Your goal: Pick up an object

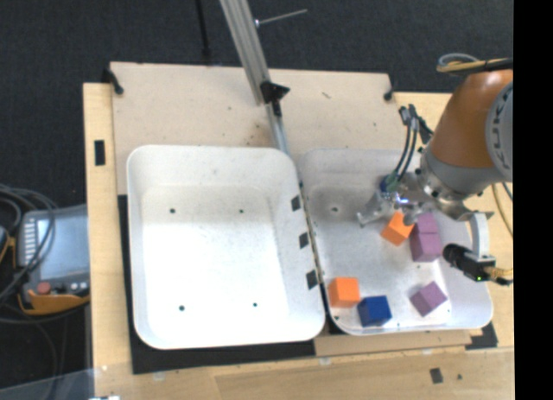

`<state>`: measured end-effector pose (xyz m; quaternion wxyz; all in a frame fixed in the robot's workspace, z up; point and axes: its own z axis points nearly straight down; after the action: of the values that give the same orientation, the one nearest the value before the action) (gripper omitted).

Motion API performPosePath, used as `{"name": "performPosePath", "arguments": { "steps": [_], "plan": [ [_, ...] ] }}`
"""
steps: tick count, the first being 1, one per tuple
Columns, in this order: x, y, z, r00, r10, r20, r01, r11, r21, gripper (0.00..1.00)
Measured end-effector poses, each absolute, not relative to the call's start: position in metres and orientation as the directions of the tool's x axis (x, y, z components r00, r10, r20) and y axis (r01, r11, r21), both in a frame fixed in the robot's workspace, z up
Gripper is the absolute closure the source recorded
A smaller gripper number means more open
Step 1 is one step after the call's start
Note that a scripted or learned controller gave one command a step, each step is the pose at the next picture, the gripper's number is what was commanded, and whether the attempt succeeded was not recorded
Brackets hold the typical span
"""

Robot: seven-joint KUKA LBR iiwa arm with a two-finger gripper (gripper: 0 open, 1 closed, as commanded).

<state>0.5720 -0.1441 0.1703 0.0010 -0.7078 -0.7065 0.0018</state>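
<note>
Crowding is the risk: gripper (399, 212), grip impossible to tell, sits on an orange cube (397, 231) touching a purple block (425, 241) at its four o'clock; either could get nudged aside.

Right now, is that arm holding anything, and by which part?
Cannot be told: the gripper sits right over an orange block beside a purple block, its hold hidden.

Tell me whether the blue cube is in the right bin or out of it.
In. The blue cube lies on the right bin floor near its front rim, beside an orange cube.
</note>
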Motion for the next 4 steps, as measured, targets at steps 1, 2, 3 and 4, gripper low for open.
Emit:
{"name": "performPosePath", "arguments": {
  "steps": [1,2,3,4],
  "plan": [
    [0.574,-0.151,0.132,0.003,1.000,-0.005,1.000,-0.003,0.005,0.00],
    [0.576,-0.152,0.145,0.010,1.000,-0.004,1.000,-0.010,0.010,1.00],
    [0.575,-0.163,0.205,0.007,1.000,-0.003,1.000,-0.007,0.007,1.00],
    [0.577,-0.164,0.254,-0.003,1.000,-0.002,1.000,0.003,0.007,1.00]
  ]
}}
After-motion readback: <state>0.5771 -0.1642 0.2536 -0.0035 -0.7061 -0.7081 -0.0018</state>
